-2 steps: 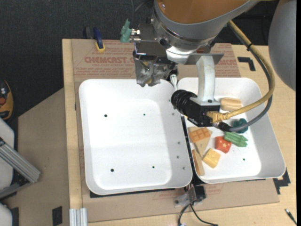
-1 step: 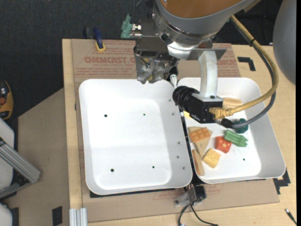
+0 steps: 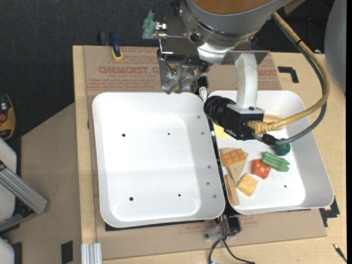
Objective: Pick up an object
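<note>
Overhead, the camera view looks down on a tan counter [image 3: 137, 65] printed with faded red lettering, carrying two shallow white bins of smooth, glossy plastic with rounded corners. Taking the right bin [image 3: 308, 191] as landmark: the left bin [image 3: 148, 164] sits touching its left rim and shows only small dark dots on its floor.

Inside the right bin, toward its left and lower part, lie several small toy-food pieces. A tan waffle-patterned piece [image 3: 234, 157] lies close to the left wall. Just below it sits a pale wedge [image 3: 237, 171], then a yellow block [image 3: 247, 185], and a thin tan stick [image 3: 231, 190] along the left wall. A red blocky piece [image 3: 261, 169] lies near the bin's middle, touching a green ridged piece [image 3: 276, 161] on its right. A dark teal round piece [image 3: 281, 147] lies just above the green one.

The grey arm with its orange band enters over the bin's top edge. A black cylindrical unit with a yellow cable hangs over the bin's upper left. The end effector [image 3: 179, 80] is seen beyond the bin's upper-left corner, over the counter, well apart from all the pieces; its metal fingers are blurred, and whether they stand wide or narrow cannot be told.
</note>
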You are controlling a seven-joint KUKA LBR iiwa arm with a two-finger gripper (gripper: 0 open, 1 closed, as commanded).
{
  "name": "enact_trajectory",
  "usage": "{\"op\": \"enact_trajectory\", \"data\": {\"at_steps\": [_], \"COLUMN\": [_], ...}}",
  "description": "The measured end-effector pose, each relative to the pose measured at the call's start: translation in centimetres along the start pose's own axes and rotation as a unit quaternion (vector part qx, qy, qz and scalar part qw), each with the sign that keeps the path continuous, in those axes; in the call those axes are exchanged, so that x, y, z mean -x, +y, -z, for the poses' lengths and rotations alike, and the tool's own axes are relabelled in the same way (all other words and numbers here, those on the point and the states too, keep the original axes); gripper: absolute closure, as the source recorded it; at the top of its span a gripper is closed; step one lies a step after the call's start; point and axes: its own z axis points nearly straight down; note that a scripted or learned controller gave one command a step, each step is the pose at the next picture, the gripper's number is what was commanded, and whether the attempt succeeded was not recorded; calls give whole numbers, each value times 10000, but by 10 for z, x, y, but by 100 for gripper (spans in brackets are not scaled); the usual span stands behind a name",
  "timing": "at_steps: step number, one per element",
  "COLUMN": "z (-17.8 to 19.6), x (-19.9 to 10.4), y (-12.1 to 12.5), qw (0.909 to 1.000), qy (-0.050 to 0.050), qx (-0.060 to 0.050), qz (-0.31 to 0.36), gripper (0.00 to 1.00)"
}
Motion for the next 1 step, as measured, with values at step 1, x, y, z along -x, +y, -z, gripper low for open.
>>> {"op": "enact_trajectory", "data": {"at_steps": [1], "z": [10], "x": [-1], "y": [0], "qw": [10000], "qy": [7], "qx": [15], "qz": [5], "gripper": [100]}}
